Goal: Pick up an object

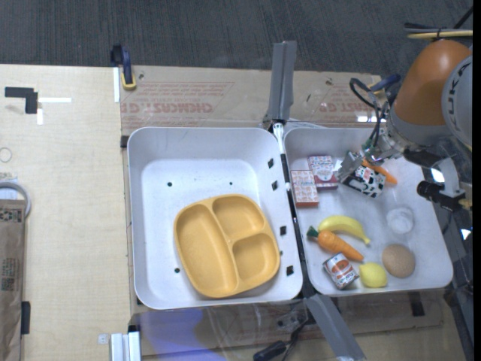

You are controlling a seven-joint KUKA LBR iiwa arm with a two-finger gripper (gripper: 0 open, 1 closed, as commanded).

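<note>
Although the task names no particular object, the small black-and-white patterned carton (368, 180) is the likeliest target, since it lies right under the tool (366, 162) at the back of the right white bin (443, 265). An orange piece (381, 171) lies against the carton just beside the tool. Whether the tool is spread or pressed together I cannot tell; the wrist and cables blur it, and nothing is plainly seen between its tips, so I would not call anything held.

To the tool's left, near it, lie two pink-and-white printed boxes (312, 177). Further toward the front of the bin lie a yellow banana (344, 226) and an orange carrot with a green top (336, 244), touching each other, then a small red-labelled can (340, 270), a yellow lemon (373, 275) and a tan egg-shaped ball (398, 261). A clear plastic cup (400, 220) stands between the tool and the ball. Well apart, in the left white bin (150, 164), rests a yellow divided plastic tray (225, 243). Both bins sit on the pale wooden desk (60, 201).

To do this step well, I judge the tool should centre over the carton alone, straddle its narrow sides, keep clear of the orange piece, and lift straight up only once the grip is firm.
</note>
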